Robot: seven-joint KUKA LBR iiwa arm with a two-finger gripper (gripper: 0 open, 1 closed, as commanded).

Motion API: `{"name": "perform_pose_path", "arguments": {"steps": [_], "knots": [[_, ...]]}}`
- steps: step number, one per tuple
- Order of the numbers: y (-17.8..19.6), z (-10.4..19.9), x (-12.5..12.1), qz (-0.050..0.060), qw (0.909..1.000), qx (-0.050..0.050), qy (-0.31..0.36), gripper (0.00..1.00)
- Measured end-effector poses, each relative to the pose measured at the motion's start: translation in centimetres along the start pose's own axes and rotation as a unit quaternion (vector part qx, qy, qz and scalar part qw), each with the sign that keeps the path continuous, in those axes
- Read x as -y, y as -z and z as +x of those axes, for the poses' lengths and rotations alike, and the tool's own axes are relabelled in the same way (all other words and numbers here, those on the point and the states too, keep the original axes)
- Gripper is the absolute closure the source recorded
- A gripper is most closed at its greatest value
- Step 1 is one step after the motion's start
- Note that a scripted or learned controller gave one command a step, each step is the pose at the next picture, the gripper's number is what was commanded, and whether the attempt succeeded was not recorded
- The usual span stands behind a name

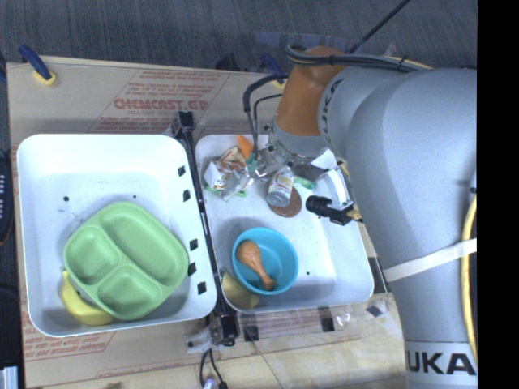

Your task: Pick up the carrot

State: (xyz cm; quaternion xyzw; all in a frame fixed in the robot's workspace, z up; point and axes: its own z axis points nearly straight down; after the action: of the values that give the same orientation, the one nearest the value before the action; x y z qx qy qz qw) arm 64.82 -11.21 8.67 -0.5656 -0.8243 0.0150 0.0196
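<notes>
The carrot (244,147), a small orange piece, lies near the far left corner of the right bin (349,254). My gripper (262,166) hangs under the orange wrist band, just right of and slightly nearer than the carrot, low over the bin's far end. It sits between a crumpled silvery wrapper (226,174) and a small can (281,188). The carrot is partly hidden by the gripper body, and nothing shows as held.
A brown disc (286,204) lies under the can. A blue bowl (265,261) holding a toy drumstick (256,264) sits at the bin's near side, with a yellowish item (237,292) beside it. The left bin (49,168) bears a green divided plate (126,258) over a yellow object (79,306).
</notes>
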Motion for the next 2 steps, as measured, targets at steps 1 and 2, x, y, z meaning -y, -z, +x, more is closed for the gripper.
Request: {"name": "perform_pose_path", "arguments": {"steps": [1,2], "knots": [[0.46,1.28,0.82,-0.018,0.9996,0.011,0.016,0.00],[-0.16,0.70,0.42,0.008,0.9787,-0.007,-0.205,0.00]]}}
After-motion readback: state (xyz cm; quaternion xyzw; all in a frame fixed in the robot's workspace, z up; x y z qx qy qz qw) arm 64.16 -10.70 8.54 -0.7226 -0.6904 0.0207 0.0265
